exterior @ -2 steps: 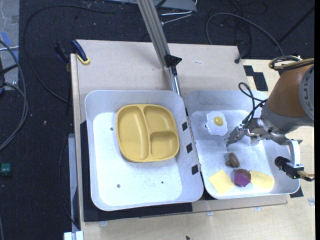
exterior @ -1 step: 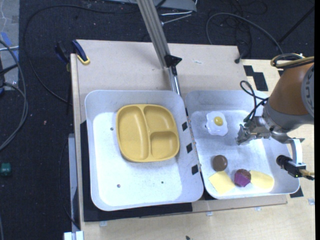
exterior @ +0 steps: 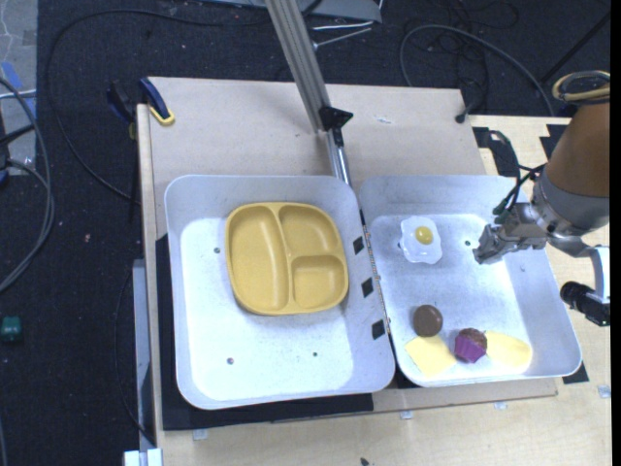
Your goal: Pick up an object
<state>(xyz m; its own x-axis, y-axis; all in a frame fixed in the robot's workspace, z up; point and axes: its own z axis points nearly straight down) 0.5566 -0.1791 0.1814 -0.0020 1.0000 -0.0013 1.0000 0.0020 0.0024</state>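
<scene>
In the right bin [exterior: 543,309] lie a fried egg toy [exterior: 422,240], a brown ball [exterior: 427,319], a purple lump [exterior: 471,345] and a flat yellow piece [exterior: 466,353] under the lump. My gripper [exterior: 488,247] hangs over the bin's upper right part, to the right of the egg and apart from it. Nothing shows between its tips.
The left bin [exterior: 204,338] holds a yellow divided plate [exterior: 287,257]. A metal pole [exterior: 301,56] slants down from the top to the gap between the bins. Cables lie on the dark floor around the bench. The arm's orange band [exterior: 585,149] is at the right edge.
</scene>
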